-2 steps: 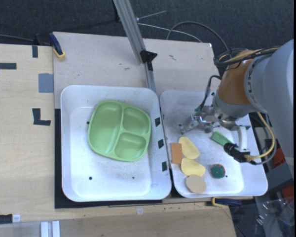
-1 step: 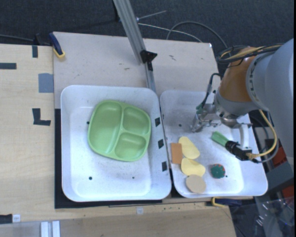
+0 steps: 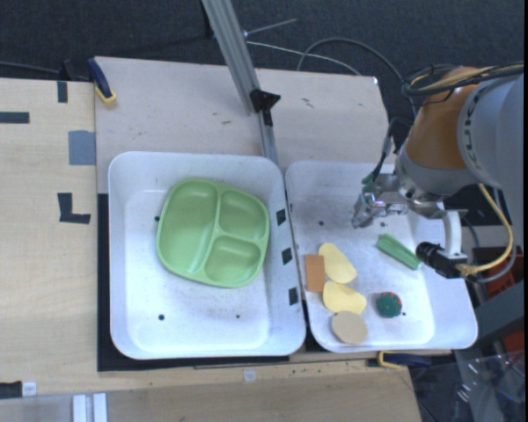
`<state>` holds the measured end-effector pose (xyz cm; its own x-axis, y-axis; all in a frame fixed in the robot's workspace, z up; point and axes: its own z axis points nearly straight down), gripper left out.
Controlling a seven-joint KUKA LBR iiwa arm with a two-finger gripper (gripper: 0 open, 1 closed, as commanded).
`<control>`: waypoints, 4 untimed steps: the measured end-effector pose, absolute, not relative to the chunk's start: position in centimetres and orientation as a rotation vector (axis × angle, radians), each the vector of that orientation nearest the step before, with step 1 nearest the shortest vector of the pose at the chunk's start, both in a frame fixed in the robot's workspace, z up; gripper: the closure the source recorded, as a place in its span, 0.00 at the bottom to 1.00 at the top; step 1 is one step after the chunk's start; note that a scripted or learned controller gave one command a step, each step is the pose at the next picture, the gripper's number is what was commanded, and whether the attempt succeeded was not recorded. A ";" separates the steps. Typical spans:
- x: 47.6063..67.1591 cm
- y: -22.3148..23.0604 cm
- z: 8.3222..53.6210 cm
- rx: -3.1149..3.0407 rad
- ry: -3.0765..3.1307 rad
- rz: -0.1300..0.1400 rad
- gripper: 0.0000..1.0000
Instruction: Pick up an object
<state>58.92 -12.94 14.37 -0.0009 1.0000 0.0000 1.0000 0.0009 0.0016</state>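
The gripper (image 3: 363, 218) hangs over bare floor in the right bin (image 3: 334, 183); how far it is open cannot be told, and nothing shows in its grasp. The green stick (image 3: 397, 251), just beside it, looks light, stiff and slightly slippery; grasp across its narrow width at mid-length.

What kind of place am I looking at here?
Probably a robotics lab bench set up for grasping trials: a robot arm over two white bins, toy food pieces and a green divided plate, with loose cables.
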 end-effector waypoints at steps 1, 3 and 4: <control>58.5 -13.4 20.5 2.217 2.219 0.004 1.00; 59.0 -8.6 25.0 2.216 2.229 0.000 1.00; 58.0 -3.5 25.2 2.216 2.230 -0.001 1.00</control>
<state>57.96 -3.55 25.16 -0.0064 1.0000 0.0014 1.0000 0.0064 -0.0019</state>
